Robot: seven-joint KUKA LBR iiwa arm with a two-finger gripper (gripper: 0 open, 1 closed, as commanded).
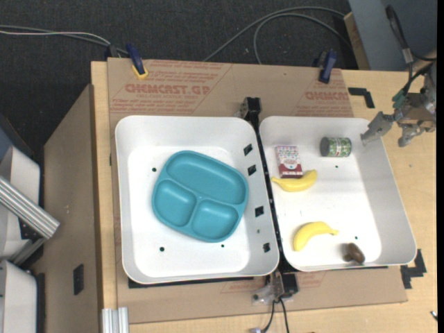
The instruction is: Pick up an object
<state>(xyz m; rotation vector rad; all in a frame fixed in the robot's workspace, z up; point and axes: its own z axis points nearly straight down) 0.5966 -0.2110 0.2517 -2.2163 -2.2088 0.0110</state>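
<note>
The hand [390, 132] hangs at the right edge of the view, just outside the upper right corner of the right bin [388, 207], above the brown worktop [76, 186]. Its two grey fingers [378, 125] are spread wide apart with nothing between them.

Taking the right bin as the landmark: a small green can [336, 146] lies on its side near the bin's far wall, closest to the hand but apart from it. Left of the can stands a small red and white carton [288, 160], and touching the carton's near edge lies a yellow banana [295, 182]. A second banana [311, 234] lies closer to the bin's near rim, well apart from the first. At the near right corner of the bin sits a small brown object [354, 254], too small to identify.

The left bin [139, 248] lies just beside the right bin, the two rims meeting along a line of black clips [252, 152]. In it rests a teal divided plate [200, 195] with three compartments, set at a tilt to the bin walls. Two clamps [137, 61] hold the far edge of the worktop's cardboard sheet.
</note>
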